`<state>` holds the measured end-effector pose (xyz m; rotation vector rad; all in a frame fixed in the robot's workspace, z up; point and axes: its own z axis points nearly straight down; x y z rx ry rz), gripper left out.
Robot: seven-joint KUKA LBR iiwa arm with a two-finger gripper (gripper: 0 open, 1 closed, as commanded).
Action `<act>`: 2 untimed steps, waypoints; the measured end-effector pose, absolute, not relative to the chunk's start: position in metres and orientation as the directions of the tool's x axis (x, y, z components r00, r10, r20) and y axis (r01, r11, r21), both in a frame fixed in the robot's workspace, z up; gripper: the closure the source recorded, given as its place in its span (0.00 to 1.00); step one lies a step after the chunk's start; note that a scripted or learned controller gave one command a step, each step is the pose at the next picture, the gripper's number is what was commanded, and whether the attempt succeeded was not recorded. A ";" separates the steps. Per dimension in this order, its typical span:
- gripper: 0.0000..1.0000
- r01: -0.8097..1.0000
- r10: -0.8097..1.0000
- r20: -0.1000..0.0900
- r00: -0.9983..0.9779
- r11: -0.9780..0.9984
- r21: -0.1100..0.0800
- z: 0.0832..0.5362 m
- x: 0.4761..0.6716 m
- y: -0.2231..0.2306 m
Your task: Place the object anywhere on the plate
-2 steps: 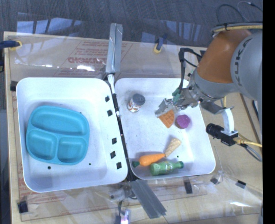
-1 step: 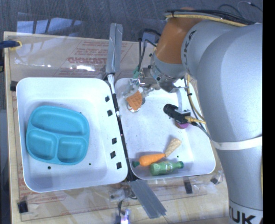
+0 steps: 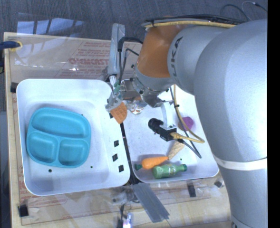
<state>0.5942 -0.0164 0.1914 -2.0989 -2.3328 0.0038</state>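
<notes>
The big grey arm [image 3: 225,80] reaches in from the right. It has an orange band [image 3: 156,56] near its end. Its jaws are low over the wall where the two white bins meet. The jaws are closed narrow on the top of a small orange piece [image 3: 120,113]. The orange piece hangs tilted over that middle wall, near the top right corner of the left bin [image 3: 44,186].

The blue plate [image 3: 58,137] lies flat in the left bin, on its left side. The plate has three parts: one long part at the top and two small parts below. The orange piece is well apart from the plate, up and to the right of it.

In the right bin [image 3: 204,172] a carrot [image 3: 154,162] lies near the front wall. A green bottle [image 3: 169,170] lies on its side just beside the carrot. A cone [image 3: 175,149] lies near them. A small purple thing [image 3: 189,123] sits close to the arm.

Both bins sit on the table [image 3: 11,127].
</notes>
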 end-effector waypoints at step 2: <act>0.00 0.986 0.986 0.001 -0.164 0.164 -0.006 0.190 0.582 0.048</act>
